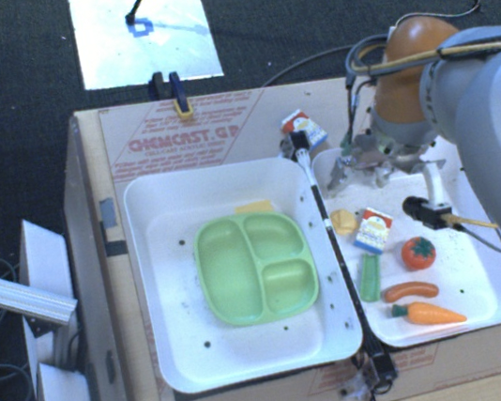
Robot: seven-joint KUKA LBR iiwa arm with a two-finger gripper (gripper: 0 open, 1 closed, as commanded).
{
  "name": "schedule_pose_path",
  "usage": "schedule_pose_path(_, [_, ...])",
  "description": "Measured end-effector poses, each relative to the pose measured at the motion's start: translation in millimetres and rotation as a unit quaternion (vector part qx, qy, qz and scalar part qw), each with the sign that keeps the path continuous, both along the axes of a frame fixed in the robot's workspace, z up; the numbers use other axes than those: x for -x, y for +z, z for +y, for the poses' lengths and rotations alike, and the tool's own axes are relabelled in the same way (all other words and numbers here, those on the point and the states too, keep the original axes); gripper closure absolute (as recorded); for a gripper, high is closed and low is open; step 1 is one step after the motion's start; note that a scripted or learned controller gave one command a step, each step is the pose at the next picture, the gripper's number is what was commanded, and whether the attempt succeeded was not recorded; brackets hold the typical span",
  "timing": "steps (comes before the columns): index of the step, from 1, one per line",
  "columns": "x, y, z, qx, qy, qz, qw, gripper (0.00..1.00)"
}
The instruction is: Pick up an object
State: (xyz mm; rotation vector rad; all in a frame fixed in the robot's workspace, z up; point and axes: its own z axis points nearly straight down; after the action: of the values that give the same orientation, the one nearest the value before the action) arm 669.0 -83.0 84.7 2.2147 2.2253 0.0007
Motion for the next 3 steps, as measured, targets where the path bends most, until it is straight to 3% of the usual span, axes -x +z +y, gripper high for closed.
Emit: schedule_pose_path(3, [-0.2, 0.4, -0.2, -0.0002, 0.000, -0.001, 1.0000, 0.00])
